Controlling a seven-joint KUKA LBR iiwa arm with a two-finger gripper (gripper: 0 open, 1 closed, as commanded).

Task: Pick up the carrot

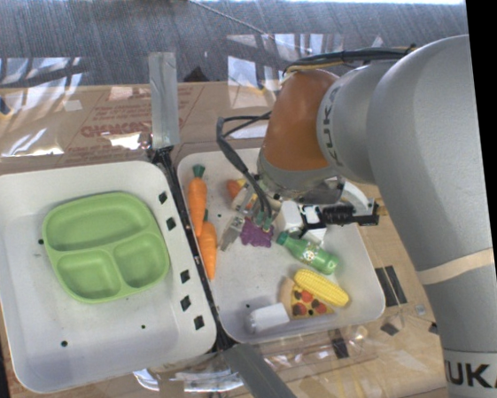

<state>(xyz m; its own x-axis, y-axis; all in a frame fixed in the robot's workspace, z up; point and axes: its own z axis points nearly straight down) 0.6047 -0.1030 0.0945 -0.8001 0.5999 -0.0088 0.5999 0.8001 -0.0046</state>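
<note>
Two carrots are seen close to the gripper, on its side away from the arm: the upper carrot and the lower carrot lie end to end along the near wall of the right bin. The gripper hangs low over this bin, and whether it is spread or closed cannot be told, as it is blurred against clutter. Nothing is seen to be held. Several risks are judged from here. A purple toy and a small orange piece lie right at the gripper and could be caught instead of a carrot. Because both carrots are pressed to the wall, a closing grasp could be blocked by the rim or could push a carrot aside. With two carrots touching tip to tip, both could be disturbed at once. Further off, back towards the arm, a green bottle is found in the same bin, then a corn cob, a pizza slice and a white block. Farthest from the gripper, beyond the carrots, the left bin is seen with a green divided plate in it.
</note>
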